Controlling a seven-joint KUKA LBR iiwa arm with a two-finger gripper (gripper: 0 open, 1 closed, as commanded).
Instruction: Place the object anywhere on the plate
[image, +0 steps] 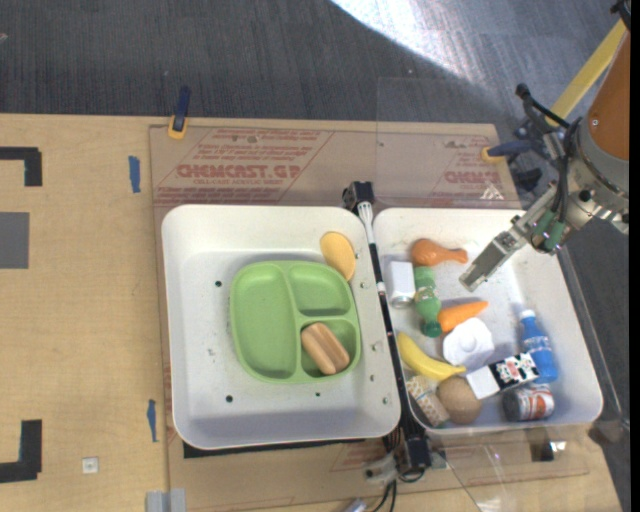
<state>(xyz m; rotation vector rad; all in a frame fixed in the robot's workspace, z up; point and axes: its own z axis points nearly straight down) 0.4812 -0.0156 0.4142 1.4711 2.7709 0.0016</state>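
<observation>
A green divided plate (262, 320) lies in the left bin (195, 260). A tan bread roll (325, 347) rests in the plate's lower right compartment. A yellow fruit-like piece (339, 253) sits in the left bin, against the plate's upper right rim. My gripper (480, 270) hangs over the upper part of the right bin (580, 330), slanting down to the left, just right of an orange drumstick (437, 252) and above a carrot (462, 313). I see nothing held in it.
The right bin holds several toy items: a white can (401, 282), a green bottle (428, 305), a banana (428, 360), a white cup (468, 343), a blue bottle (535, 345), a cow-print carton (505, 375) and a brown round piece (460, 397). A black divider (375, 270) separates the bins.
</observation>
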